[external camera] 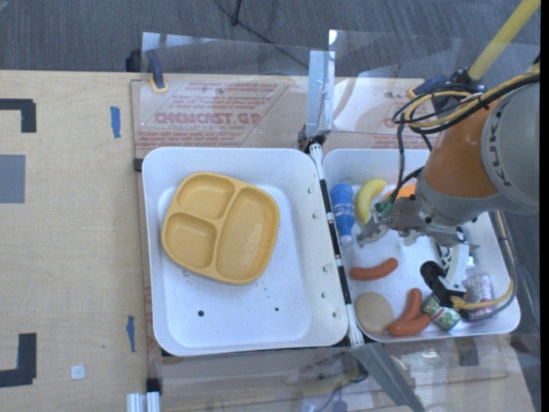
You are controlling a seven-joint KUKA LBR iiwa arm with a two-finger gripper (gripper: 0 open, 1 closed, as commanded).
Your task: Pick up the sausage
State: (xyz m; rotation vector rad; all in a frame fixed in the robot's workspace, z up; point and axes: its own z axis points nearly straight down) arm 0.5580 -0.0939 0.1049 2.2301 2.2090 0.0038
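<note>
Sausage lies in right bin, below claw.

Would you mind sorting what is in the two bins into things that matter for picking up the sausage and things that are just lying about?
Belongs to the job:
- sausage, lying free in the right bin
- gripper, above the right bin near the sausage
- two more sausages by the near edge

Just lying about:
- yellow divided plate in the left bin
- banana
- blue bottle
- round tan disc
</note>
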